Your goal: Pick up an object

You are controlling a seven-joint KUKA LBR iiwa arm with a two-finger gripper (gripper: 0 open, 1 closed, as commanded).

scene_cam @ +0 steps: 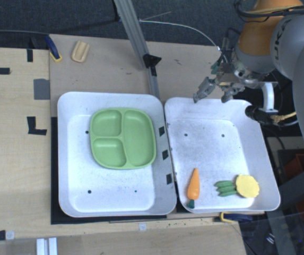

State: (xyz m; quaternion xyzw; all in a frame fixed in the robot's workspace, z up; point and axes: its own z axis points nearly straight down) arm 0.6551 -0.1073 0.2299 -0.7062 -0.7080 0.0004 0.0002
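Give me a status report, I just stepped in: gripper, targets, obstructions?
Gripper open, above right bin's far rim, holding nothing. Carrot, green pods, yellow piece lie at bin's near edge. Nothing in the way.

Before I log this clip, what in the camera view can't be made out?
- Gripper: small and slightly blurred above the right bin's far rim; nothing shows between its fingers.
- Arm: cut off by the top and right edges, so its base is unseen.
- Yellow and green toy beside the carrot: too small to identify.
- Tan object on the bench: too small to identify.
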